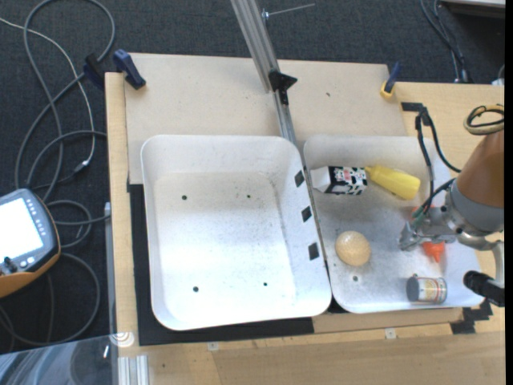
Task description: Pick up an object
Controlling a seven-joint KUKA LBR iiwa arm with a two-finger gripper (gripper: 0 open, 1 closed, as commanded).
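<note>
Worktop (208,95) with two bins; your arm (485,175) hangs over the right bin (377,299), claw (418,235) low beside an orange piece (434,251), its state untellable. Approach step, likely: next, settle squarely over one object, perhaps the tan ball (353,248)

We see an evenly lit bench (240,95) under soft, diffuse light from overhead — no hard shadows anywhere. The 2 white bins read bright: the left bin (224,231) shows its speckled floor clearly, and the right bin (361,287) looks slightly washed out along its rim. Small, faint shadows hug the objects. The dark carpet (56,79) stays dim yet textured. Focus is fairly sharp overall — the arm (485,179) at the right edge looks a little soft.
</note>
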